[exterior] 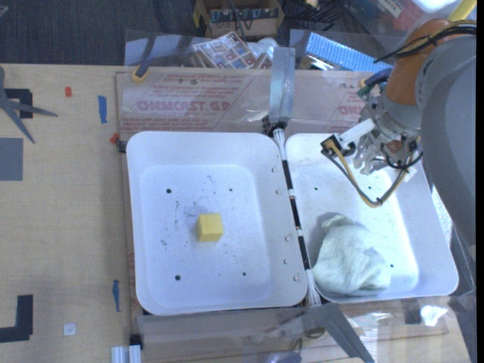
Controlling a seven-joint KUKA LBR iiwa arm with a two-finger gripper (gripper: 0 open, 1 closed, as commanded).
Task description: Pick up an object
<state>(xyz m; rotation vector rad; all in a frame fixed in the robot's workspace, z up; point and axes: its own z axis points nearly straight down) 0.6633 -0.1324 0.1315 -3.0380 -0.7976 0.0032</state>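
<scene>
The gripper (376,159) is hovering over the right bin (431,274), finger state unclear, possibly risking snagging the crumpled white cloth (349,254) loosely.

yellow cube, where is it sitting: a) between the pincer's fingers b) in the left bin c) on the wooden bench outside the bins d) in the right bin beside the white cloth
b: the yellow cube lies on the floor of the left bin, while the white cloth is in the right bin.
</scene>
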